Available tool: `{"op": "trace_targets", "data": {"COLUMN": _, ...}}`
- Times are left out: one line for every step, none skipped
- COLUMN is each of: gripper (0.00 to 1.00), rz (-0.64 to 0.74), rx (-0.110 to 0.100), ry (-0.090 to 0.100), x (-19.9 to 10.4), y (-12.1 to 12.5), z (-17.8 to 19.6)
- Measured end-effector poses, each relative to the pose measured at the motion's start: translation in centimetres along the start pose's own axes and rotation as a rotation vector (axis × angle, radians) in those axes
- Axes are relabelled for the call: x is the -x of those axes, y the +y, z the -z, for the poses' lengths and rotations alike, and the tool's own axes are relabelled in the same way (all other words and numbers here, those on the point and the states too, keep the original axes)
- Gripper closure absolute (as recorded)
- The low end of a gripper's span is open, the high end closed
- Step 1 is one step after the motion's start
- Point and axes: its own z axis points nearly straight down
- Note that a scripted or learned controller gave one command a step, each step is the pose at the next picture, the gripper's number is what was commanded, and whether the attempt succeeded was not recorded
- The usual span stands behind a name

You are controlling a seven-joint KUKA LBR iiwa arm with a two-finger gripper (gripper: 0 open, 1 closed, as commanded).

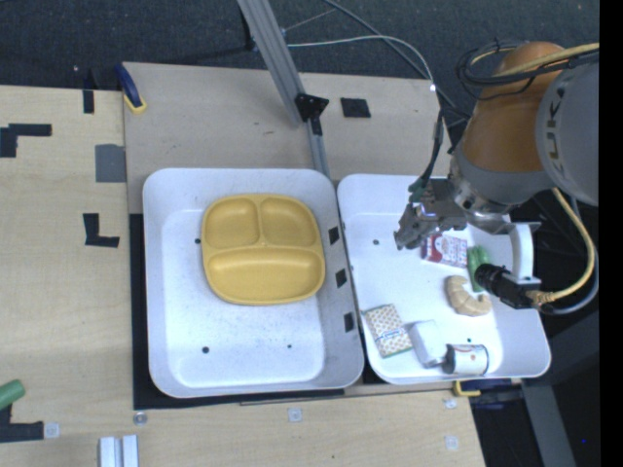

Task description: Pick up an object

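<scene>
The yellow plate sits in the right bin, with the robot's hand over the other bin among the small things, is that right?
Not quite. The camera view shows the yellow plate in the left bin, not the right one. The hand is over the other bin, among the small things, as you said.

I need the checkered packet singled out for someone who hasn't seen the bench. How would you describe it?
Start at the right bin. Near its front left corner lies a small flat square packet printed with a tan check pattern. The grey piece beside it is plain.
</scene>
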Motion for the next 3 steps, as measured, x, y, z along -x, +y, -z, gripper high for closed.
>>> {"op": "trace_targets", "data": {"gripper": 1.00, "rz": 0.001, "rx": 0.000, "ry": 0.000, "x": -5.8, "y": 1.3, "z": -1.3}}
{"op": "trace_targets", "data": {"gripper": 1.00, "rz": 0.001, "rx": 0.001, "ry": 0.000, "x": -11.2, "y": 2.8, "z": -0.6}}
{"op": "trace_targets", "data": {"gripper": 1.00, "rz": 0.000, "rx": 0.000, "ry": -0.001, "x": -15.5, "y": 3.6, "z": -1.0}}
